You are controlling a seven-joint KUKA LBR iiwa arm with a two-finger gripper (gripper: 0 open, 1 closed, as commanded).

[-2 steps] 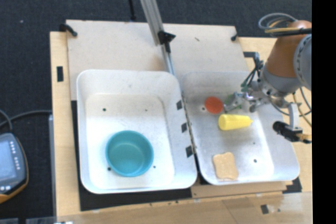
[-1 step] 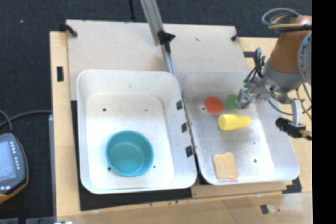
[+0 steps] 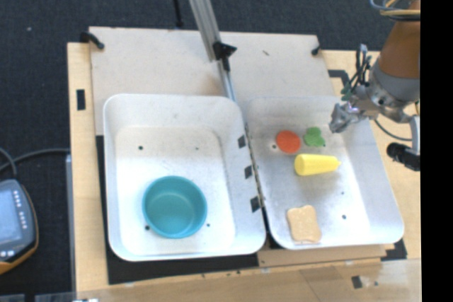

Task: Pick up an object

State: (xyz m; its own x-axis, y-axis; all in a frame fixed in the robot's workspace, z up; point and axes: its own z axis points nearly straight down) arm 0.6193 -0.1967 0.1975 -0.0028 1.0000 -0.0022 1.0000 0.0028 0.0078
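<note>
Wooden worktop (image 3: pixel 163 60) on dark carpet, two white bins.
Teal bowl (image 3: pixel 175 206) in left bin (image 3: pixel 120 152); gripper (image 3: pixel 341 117) above right bin's (image 3: pixel 368 180) far edge, finger state unclear.

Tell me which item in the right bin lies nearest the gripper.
The small green piece, just below-left of the gripper; the orange-red piece, yellow piece and tan slice lie farther off.

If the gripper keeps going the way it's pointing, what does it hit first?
Probably the green piece: the gripper points down-left toward it inside the right bin. Depth is unclear, so it might meet the bin floor first.
</note>
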